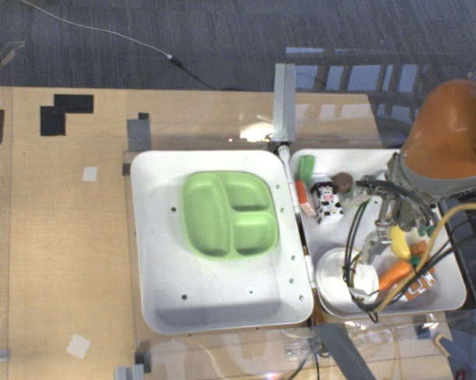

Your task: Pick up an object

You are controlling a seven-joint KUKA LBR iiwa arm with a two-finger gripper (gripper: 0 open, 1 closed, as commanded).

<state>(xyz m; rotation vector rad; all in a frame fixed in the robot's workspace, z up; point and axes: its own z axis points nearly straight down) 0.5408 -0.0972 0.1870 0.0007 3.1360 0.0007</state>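
My gripper [385,233] hangs low over the right bin [452,298], under the grey wrist and the orange band [452,129]. Cables loop around it and hide its lower end. It is right beside a yellow banana-shaped toy [399,240], and an orange carrot [393,275] lies just in front of that. A white bowl [333,274] sits at the bin's near left. At the bin's far left are a green cylinder [306,168], a red stick [301,197], a black-and-white toy [326,202] and a brown round piece [343,181].
The left bin [160,305] holds a green divided plate [228,213]. A metal divider [295,214] separates the two bins. A small green piece [419,249] and an orange-and-white packet [422,283] lie by the carrot. Black cables [355,243] trail over the bowl.
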